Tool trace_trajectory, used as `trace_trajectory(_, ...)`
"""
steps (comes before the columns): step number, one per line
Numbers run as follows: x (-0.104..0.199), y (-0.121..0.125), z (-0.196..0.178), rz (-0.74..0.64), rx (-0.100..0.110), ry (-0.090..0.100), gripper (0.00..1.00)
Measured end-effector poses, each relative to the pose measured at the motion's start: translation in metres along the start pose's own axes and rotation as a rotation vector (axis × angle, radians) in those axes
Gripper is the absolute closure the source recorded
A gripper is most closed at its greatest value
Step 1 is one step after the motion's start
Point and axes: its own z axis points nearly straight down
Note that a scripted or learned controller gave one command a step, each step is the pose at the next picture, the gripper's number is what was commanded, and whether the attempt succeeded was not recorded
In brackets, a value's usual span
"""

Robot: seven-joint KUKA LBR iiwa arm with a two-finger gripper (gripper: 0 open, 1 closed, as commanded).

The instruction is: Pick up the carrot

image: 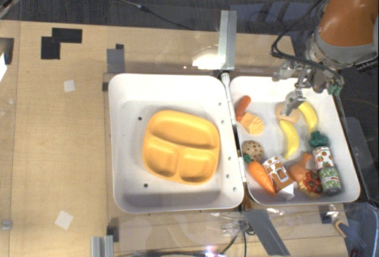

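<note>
One carrot (259, 174), two bananas (289, 138); end effector (292, 102) above them, finger state unclear.

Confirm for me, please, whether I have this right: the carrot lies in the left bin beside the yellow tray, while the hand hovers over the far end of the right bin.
Not quite. The camera view shows the carrot in the right bin, at its near left side, beside the cookie. The yellow tray lies in the left bin, and the hand does hover over the far end of the right bin.
</note>
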Motion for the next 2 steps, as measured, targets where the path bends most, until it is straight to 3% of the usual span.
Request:
trace_trajectory(1,0.01,0.0,0.138,-0.364,-0.001,0.0,0.0)
trace_trajectory(2,0.07,0.016,0.142,-0.517,0.002,-0.007,0.0)
